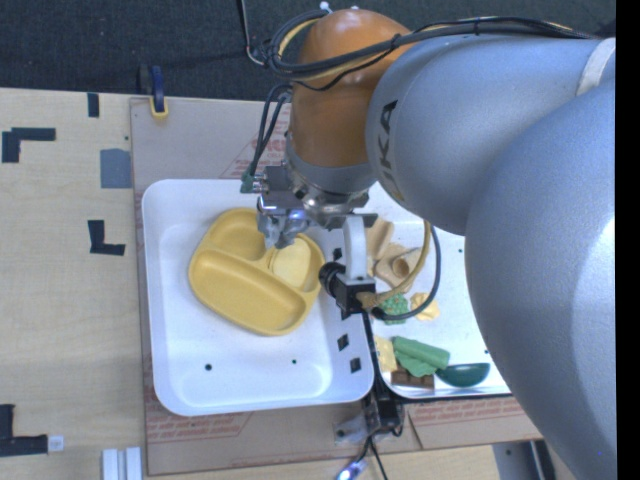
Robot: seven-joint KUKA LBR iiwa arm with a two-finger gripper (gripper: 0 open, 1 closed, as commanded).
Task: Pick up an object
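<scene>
- The yellow divided tray (pixel 248 283) lies tilted in the left bin (pixel 170 298), toward that bin's far side, and looks the likeliest thing to be picked up — its far rim sits directly under the gripper (pixel 283 223).
- The gripper hangs low over the tray's upper edge, at or very near the rim; whether the fingers are open, closed or gripping the tray cannot be told from this angle, since the wrist covers them.
- As a judgement, the pick is not yet done: the tray rests on the bin floor, not lifted, so the grasp and the lift appear to be left.
- Apart from the tray, the left bin shows bare white floor on its near side.
- Right of the tray, past the wall between the bins, the right bin (pixel 455 388) holds a clutter — tan pieces (pixel 392 253) nearest the tray, a green block (pixel 420 353) and a dark green rounded piece (pixel 462 373) nearer the camera, with small yellow bits among them.
- The grey arm (pixel 500 168) with its orange band covers much of the right bin; the wooden surface (pixel 60 298) spreads left of the tray's bin.
</scene>
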